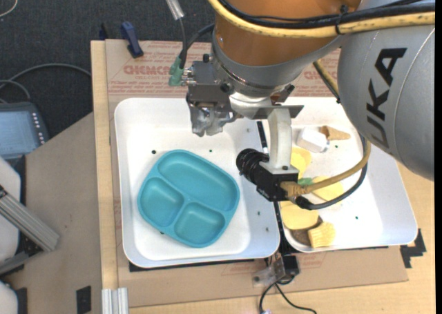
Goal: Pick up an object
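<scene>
Arm [290,23] overhead | left bin [131,168] — teal tray [188,197] | right bin [387,188] — yellow pieces [304,219]

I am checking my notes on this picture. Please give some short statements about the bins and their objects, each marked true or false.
1. A blue divided plate lies in the left bin. True.
2. The plate has two compartments. False: it has three.
3. Yellow objects lie in the right bin. True.
4. The arm reaches in from the view's left. False: it comes from the right.
5. The bins are black. False: they are white.
</scene>
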You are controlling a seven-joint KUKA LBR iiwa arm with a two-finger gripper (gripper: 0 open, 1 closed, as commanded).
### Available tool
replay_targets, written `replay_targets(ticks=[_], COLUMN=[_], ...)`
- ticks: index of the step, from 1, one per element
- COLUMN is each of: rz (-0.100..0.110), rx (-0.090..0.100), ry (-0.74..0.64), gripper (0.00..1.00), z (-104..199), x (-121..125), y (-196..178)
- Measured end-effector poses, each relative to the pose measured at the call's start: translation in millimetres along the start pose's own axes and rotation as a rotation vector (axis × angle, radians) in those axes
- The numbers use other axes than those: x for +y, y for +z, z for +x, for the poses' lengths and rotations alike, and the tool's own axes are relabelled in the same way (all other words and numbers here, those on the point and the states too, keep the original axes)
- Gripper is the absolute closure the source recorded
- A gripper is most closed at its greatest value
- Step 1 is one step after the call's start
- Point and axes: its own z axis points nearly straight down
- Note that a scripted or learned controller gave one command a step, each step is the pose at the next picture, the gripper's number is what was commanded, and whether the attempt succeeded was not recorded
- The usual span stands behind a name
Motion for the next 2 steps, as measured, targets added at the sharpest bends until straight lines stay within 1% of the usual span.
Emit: replay_targets(ticks=[1,2], rz=[0.021,-0.015], rx=[-0.013,0.002], ry=[0.008,0.004], gripper=[1.0,1.0], z=[-3,-2], x=[7,45], y=[158,-47])
